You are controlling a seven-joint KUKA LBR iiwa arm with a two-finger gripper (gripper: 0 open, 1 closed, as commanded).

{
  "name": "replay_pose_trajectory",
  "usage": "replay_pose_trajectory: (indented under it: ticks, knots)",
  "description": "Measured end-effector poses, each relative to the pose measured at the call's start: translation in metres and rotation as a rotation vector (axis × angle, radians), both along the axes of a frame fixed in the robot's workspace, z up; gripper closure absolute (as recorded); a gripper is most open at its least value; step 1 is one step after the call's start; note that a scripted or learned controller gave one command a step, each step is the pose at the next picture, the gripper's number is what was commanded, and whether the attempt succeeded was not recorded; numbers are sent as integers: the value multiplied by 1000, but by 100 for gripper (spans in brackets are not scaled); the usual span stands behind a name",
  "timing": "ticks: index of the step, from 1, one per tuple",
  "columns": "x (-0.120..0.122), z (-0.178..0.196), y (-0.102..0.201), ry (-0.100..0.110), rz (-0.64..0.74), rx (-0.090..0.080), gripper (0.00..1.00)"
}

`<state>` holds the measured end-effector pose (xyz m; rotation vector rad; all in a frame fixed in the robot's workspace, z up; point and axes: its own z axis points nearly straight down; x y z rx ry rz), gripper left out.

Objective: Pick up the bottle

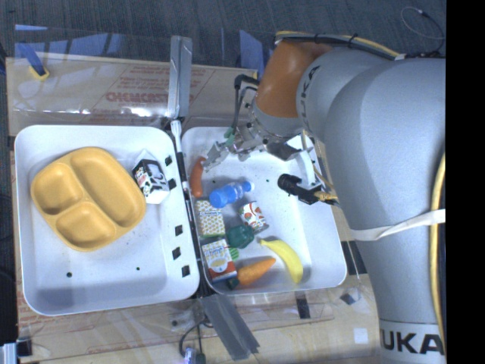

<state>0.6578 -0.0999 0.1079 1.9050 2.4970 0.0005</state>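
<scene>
Two-finger gripper [227, 147], grip state I cannot tell, hovers above the blue plastic bottle [229, 194]; best descend squarely across its body

L bin [45, 279]: yellow divided plate [87, 196], small carton [151, 179]. R bin [322, 268]: banana [284, 256], carrot [256, 271], sausage [197, 179], juice box [217, 256].

I count two white bins on my worktop, the left bin [45, 279] and the right bin [322, 260]. The left one carries two things: one yellow divided tray [87, 196] and one small black-and-white carton [151, 177]. The right one carries eight: one blue bottle [229, 193], one sausage [197, 177], one banana [284, 256], one carrot [255, 271], one green piece [240, 236], one patterned can [254, 216] and two printed packets [211, 220] [217, 257].
</scene>
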Motion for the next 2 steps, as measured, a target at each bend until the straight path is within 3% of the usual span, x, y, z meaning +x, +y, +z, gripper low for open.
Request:
replay_pose_trajectory:
  ticks: [1, 2]
  knots:
    - [-69, -15, -4, 1, 347, 0, 0]
    - [-69, -5, -4, 1, 350, 0, 100]
